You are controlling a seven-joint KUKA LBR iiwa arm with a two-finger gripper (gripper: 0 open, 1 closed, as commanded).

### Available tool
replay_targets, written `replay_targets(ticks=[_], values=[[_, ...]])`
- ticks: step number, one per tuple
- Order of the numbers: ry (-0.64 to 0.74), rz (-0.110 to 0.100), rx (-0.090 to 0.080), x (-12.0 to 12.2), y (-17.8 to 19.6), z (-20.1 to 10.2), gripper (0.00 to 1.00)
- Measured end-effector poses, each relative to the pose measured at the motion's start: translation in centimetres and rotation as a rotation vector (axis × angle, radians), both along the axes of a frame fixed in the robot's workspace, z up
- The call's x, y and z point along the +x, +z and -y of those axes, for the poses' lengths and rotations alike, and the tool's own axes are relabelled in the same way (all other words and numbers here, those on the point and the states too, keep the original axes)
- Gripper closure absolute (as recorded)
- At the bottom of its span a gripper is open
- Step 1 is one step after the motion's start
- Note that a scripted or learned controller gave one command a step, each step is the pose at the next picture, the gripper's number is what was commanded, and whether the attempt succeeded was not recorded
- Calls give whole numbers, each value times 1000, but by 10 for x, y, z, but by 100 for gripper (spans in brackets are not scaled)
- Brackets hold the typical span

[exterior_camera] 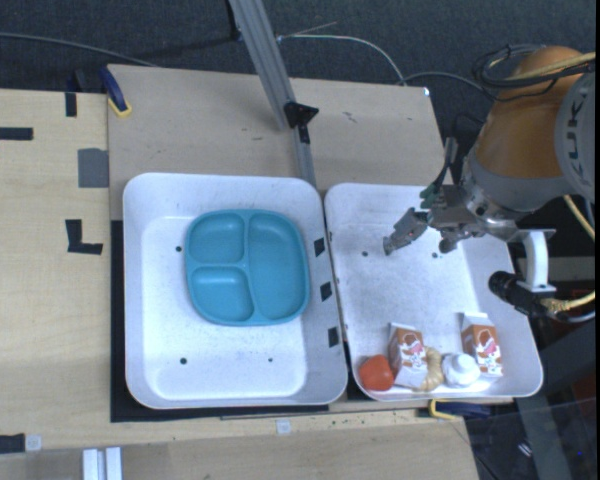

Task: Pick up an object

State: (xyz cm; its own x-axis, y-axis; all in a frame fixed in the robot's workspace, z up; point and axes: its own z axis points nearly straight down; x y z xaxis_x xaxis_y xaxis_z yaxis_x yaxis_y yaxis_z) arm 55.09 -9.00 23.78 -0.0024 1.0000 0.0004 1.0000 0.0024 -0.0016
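While the arm is hanging over the right bin point(345, 268):
gripper point(420, 230): fingers spreading open, gripping nothing.
targets: cartons point(408, 353) and orange ball point(377, 372) are lying along the near edge.
advice: descending squarely over one carton.

Two white bins sit on the counter point(380, 118): the left bin point(150, 298) and the right bin point(400, 298). One blue plate point(247, 267) with three compartments lies in the left bin. Taking that plate as the landmark, the rest is off to its right and lower, in the near end of the right bin: two small cartons, the first carton point(409, 353) nearer the plate and the second carton point(482, 343) farther from it; one red ball point(377, 372), closest to the plate; one white cap-like piece point(462, 370); one small tan item point(435, 368), its kind unclear. That makes five small things and one plate
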Motion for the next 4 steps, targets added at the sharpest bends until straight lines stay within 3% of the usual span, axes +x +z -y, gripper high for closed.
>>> replay_targets(ticks=[1,3,4], values=[[0,0,0,0,0,0,0],[-2,-7,0,-11,-104,12,0],[-1,1,-2,-11,-150,12,0]])
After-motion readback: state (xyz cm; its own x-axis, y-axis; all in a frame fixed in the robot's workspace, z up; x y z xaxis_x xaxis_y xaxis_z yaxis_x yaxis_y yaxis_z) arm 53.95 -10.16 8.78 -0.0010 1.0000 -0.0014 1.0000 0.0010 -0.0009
